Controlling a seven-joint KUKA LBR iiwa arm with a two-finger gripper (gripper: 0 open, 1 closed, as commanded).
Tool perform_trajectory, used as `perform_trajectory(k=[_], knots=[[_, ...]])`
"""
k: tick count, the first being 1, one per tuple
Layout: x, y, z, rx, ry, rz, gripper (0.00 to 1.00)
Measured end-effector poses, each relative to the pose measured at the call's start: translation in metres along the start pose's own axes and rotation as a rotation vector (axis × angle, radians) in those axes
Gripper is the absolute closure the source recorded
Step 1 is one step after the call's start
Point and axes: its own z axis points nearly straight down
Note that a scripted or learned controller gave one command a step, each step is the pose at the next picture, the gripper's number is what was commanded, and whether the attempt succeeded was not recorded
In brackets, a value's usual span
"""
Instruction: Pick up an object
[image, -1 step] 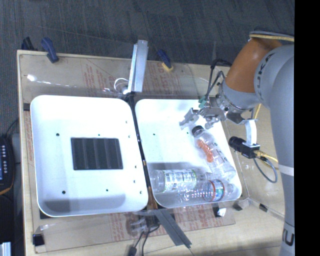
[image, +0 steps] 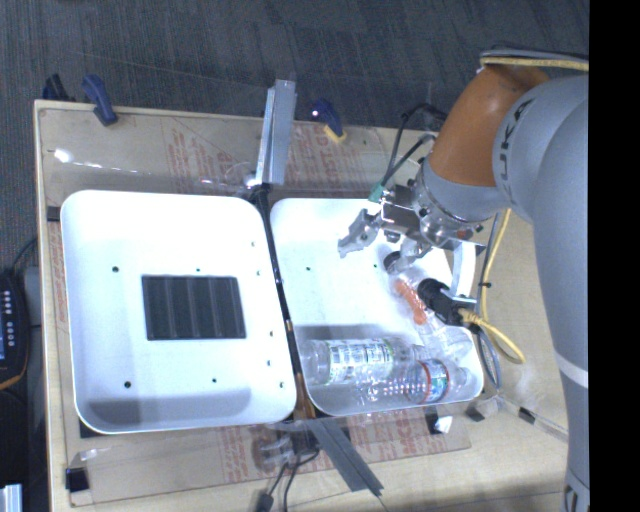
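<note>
Clear plastic bottles (image: 385, 368) lie along near wall of right white bin (image: 320, 240), long axis left-right. Small orange object (image: 407, 294) lies just below pincer (image: 385, 232). Pincer hovers above, nearer orange piece; finger state: cannot tell.

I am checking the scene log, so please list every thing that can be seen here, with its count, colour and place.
left bin: 1, white, left half of the bench.
dark pad: 1, black, ribbed, middle of the left bin.
right bin: 1, white, beside the left bin.
bottles: 2, clear plastic, lying along the near wall of the right bin.
orange item: 1, orange, right side of the right bin, too small to identify.
clamps: 2, blue, far edge of the bench.
arm: 1, grey with an orange band, entering from the right.
gripper: 1, metal, above the right bin's far part.
</note>
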Motion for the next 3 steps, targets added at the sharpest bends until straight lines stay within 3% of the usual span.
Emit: perform_trajectory(k=[1,2,3], knots=[[-0.07,-0.011,-0.021,-0.007,-0.003,-0.177,0.0],[-0.004,-0.005,0.033,0.0,-0.001,-0.05,0.0],[-0.039,0.037,0.025,-0.004,-0.002,-0.148,0.0]])
